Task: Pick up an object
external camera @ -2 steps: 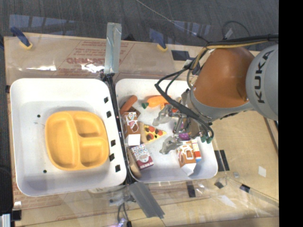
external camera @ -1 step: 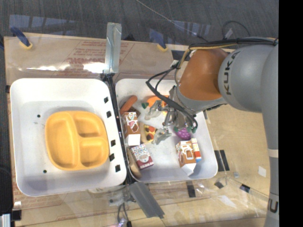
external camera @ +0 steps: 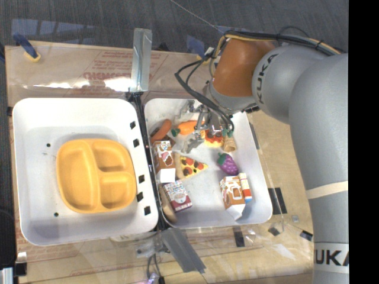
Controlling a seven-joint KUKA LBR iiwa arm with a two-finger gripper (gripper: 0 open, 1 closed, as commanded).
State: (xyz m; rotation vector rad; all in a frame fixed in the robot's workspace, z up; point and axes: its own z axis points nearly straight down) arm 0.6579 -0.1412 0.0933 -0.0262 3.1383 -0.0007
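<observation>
floor (external camera: 89, 2): dark grey carpet | bench (external camera: 71, 70): tan, plastic-covered, glare

Grey arm (external camera: 308, 99) enters from right, bends toward far side, orange band above wrist; gripper (external camera: 208, 125) points down, low over right bin (external camera: 251, 209).

The arm (external camera: 296, 81) reaches into the right bin (external camera: 256, 176), its gripper (external camera: 208, 125) low over a carrot (external camera: 188, 127) at the far end. Nearby lie a pizza slice (external camera: 190, 167), grapes (external camera: 228, 163), and two cartons (external camera: 235, 192) (one by the divider (external camera: 176, 195)). The left bin (external camera: 29, 129) holds a yellow tray (external camera: 95, 174).
</observation>
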